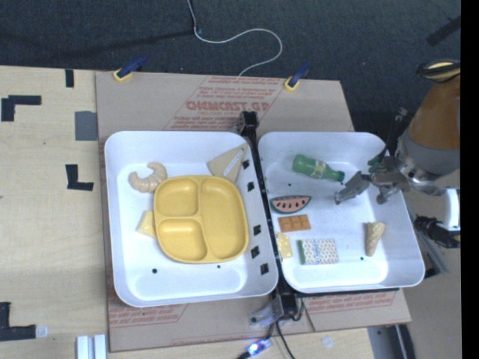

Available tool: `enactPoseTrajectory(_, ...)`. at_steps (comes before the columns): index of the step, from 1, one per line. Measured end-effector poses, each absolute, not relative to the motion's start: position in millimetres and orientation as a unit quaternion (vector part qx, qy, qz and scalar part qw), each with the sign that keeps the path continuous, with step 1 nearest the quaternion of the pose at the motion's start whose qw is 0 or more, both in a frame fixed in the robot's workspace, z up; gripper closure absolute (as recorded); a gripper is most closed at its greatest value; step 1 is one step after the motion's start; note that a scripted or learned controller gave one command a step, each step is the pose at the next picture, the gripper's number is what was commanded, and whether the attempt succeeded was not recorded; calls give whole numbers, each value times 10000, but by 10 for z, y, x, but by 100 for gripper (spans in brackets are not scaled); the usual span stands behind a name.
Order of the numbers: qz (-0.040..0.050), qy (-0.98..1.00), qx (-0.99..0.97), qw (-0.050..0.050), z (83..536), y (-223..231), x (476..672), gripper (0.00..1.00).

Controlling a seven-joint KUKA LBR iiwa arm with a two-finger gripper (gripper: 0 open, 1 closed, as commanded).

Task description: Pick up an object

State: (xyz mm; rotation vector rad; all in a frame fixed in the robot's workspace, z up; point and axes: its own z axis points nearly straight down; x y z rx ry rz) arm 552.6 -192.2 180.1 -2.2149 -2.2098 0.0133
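Starting at the left bin (120, 223): a yellow divided plate (200, 217) takes up the middle, a beige croissant toy (147, 176) lies by its upper left corner, and a pale wedge (230, 161) sits against the bin's right wall. None of that is near the arm.

Over the divider into the right bin (397, 271), and here are the candidates. A watermelon slice (290, 203) lies near the left wall, with an orange waffle square (294, 223) just below it and a speckled card (319, 251) lower again. A green bottle (317, 168) lies on its side toward the top, neck pointing right. An ice cream cone (373, 236) rests near the right wall, well apart from the others.

The gripper (364, 186) hangs over the bin's right half, dark fingers (349, 193) splayed apart and nothing between them, so it is released and empty. It sits between bottle and cone.

My read: the bottle's neck is the closest target. The move calls for straddling the bottle across its narrow width, coming straight down, and closing only once low enough; a round body may roll away from a glancing finger.
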Motion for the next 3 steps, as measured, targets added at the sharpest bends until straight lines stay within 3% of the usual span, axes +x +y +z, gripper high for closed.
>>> enactPoseTrajectory(1, 6, -7075, -7068, 7, 1876, -1920, 5559, 0)
enactPoseTrajectory(3, 10, -7078, -7064, 1, 826, -1819, 5602, 0)
